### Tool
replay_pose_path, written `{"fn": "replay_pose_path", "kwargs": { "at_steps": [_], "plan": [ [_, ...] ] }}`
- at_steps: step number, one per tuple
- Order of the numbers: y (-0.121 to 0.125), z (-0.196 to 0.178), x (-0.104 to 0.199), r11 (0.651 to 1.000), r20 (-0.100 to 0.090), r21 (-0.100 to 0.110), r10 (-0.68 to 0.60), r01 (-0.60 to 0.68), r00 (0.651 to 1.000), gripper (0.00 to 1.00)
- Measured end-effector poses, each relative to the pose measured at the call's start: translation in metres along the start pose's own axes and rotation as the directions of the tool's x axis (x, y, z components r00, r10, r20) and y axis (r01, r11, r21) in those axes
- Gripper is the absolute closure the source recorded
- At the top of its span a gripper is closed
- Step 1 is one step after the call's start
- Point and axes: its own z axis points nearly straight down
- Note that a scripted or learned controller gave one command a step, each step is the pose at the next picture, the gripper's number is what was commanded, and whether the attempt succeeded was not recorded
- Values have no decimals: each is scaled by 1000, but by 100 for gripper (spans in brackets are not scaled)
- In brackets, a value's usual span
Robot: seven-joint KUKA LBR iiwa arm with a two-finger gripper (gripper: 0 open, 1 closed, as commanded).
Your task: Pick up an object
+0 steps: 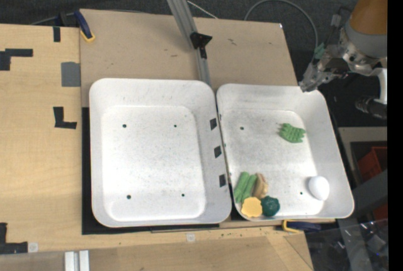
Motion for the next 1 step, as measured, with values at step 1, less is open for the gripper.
{"fn": "replay_pose_path", "kwargs": {
  "at_steps": [1],
  "plan": [
    [1,-45,0,1000,-1,2,0,0,1000,100]
  ]
}}
